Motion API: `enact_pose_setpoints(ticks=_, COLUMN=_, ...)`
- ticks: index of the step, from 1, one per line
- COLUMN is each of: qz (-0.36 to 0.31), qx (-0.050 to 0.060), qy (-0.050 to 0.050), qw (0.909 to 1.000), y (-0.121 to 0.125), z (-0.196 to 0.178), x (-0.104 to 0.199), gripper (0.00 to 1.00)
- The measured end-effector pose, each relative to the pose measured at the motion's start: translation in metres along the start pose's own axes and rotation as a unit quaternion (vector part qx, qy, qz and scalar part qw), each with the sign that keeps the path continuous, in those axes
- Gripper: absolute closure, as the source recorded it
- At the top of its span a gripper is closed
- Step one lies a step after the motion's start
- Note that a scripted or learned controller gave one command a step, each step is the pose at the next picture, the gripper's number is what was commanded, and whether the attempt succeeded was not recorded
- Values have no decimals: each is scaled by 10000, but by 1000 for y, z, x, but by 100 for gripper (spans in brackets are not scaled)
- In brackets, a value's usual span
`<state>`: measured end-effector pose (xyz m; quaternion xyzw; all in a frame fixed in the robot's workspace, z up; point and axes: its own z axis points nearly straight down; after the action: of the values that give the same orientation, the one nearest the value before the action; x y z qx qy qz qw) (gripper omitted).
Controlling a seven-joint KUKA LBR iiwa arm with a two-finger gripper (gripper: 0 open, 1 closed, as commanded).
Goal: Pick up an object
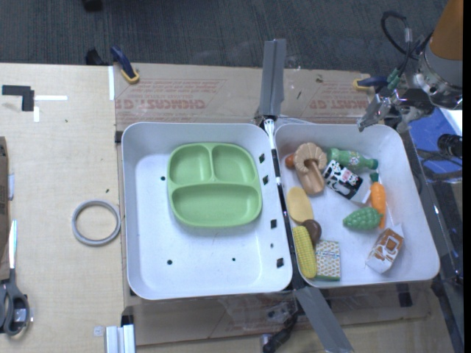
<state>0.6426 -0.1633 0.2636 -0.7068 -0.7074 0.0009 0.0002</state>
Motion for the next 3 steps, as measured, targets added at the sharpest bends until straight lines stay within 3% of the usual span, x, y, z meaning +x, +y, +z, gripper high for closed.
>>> enact_pose_setpoints(ticks=1, qz=-1004, qx=-4, qy=-4, qw=9949, y=13, z=-134, x=112, gripper=0)
enact_pose_setpoints(ticks=2, qz=1294, qx=14, qy=-4, qw=9916, y=10, z=-49, x=69, gripper=0)
enact_pose_setpoints(ticks=3, qz=3074, qx=18, qy=-1, qw=9516, y=10, z=51, x=75, gripper=0)
